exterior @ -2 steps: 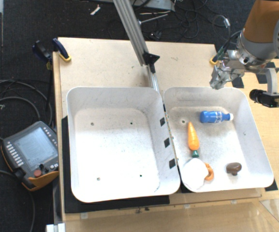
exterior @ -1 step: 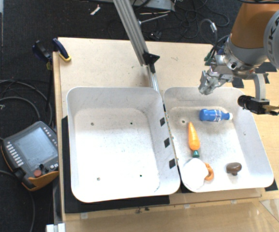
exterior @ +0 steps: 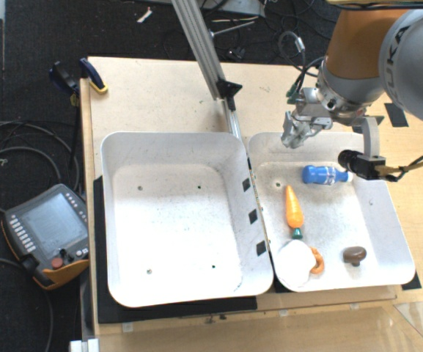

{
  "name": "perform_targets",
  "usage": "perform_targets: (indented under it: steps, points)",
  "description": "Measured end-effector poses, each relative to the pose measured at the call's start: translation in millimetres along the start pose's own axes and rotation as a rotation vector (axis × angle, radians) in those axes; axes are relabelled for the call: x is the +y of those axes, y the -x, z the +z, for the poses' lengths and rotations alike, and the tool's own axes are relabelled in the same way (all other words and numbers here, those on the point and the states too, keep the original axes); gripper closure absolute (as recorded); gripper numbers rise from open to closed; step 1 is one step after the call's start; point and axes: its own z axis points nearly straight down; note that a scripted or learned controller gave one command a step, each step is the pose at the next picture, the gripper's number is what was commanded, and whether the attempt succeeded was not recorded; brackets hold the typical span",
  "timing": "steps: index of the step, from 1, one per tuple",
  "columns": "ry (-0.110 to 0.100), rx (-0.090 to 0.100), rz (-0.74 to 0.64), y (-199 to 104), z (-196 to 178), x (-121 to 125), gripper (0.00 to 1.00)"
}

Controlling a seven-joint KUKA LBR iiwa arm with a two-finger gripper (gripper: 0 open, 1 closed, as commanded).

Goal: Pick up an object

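The end effector [exterior: 296, 136] hangs over the far rim of the right bin [exterior: 387, 229], at the end of the grey arm [exterior: 394, 42] with its orange band that comes in from the right. Its fingers point downward and I cannot tell whether they stand wide or narrow; nothing shows between them.

In the camera view, the right bin holds four things. A blue bottle [exterior: 323, 174] lies on its side near the far wall, just right of and below the end effector, apart from it. An orange carrot [exterior: 293, 210] with a green tip lies lengthwise near the middle of the bin, closer to the divide between the bins. At the near left corner a white cup [exterior: 295, 263] with an orange handle rests just below the carrot's green end. A small brown object [exterior: 355, 254] sits to the right of the cup, near the front wall.

The left bin [exterior: 116, 160] stands beside it on the wooden worktop [exterior: 152, 94]. A grey and orange pendant [exterior: 46, 233] lies on the floor to the left
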Motion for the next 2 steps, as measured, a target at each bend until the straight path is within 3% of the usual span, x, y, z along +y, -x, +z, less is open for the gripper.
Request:
perform_targets:
  steps: [2]
  points:
    - [-0.002,-0.001,0.0,-93,26,-39,1.0]
